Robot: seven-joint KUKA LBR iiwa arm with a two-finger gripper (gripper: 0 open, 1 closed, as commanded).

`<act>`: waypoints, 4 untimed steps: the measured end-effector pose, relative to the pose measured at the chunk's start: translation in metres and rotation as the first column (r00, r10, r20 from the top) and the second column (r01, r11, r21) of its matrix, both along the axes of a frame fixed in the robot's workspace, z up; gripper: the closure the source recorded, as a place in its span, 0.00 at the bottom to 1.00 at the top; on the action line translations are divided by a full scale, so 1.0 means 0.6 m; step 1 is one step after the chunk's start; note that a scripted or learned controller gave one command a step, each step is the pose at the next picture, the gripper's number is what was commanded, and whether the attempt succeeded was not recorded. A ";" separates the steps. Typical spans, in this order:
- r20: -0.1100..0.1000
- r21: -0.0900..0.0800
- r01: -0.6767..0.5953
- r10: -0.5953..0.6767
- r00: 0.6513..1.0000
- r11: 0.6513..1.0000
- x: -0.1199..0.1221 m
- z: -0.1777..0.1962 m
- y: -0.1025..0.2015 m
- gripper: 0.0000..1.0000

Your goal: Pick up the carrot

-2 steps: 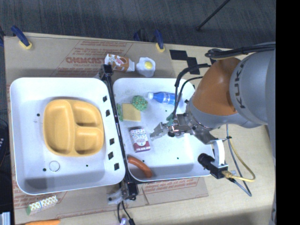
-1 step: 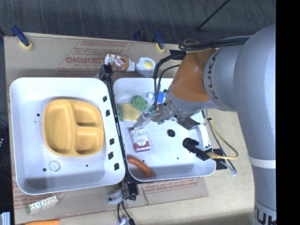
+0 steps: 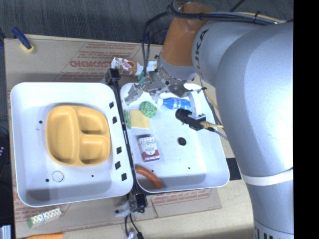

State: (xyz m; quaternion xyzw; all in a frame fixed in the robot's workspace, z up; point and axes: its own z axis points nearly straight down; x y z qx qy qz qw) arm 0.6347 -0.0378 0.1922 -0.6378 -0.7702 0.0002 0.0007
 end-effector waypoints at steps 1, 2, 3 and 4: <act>-0.005 -0.001 0.220 -0.220 0.975 0.975 -0.121 -0.002 0.031 0.00; -0.006 -0.003 0.552 -0.552 0.834 0.834 -0.147 -0.002 0.107 0.00; -0.005 -0.004 0.638 -0.638 0.770 0.770 -0.240 -0.002 0.073 0.00; 0.000 -0.001 0.499 -0.499 0.867 0.867 -0.085 0.341 -0.003 0.00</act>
